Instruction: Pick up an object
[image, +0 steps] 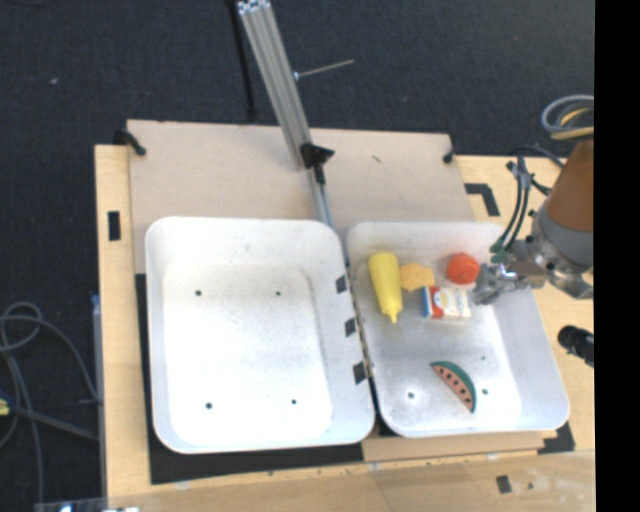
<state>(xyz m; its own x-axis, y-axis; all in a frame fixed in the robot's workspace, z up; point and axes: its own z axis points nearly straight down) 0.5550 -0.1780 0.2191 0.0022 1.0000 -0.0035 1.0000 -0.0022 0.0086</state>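
Gripper (487, 283) low in right bin (520, 400), just beside carton (447, 303) and red ball (461, 267). Jaw state: cannot tell. Nothing lifted; grasp and lift remain.

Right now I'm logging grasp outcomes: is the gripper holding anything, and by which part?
It cannot be told. The gripper sits beside the small carton and orange ball, with nothing visibly between its fingers.

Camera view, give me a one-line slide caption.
Arm's pincer beside a small carton in the right bin, near a yellow bottle, orange ball and watermelon slice.
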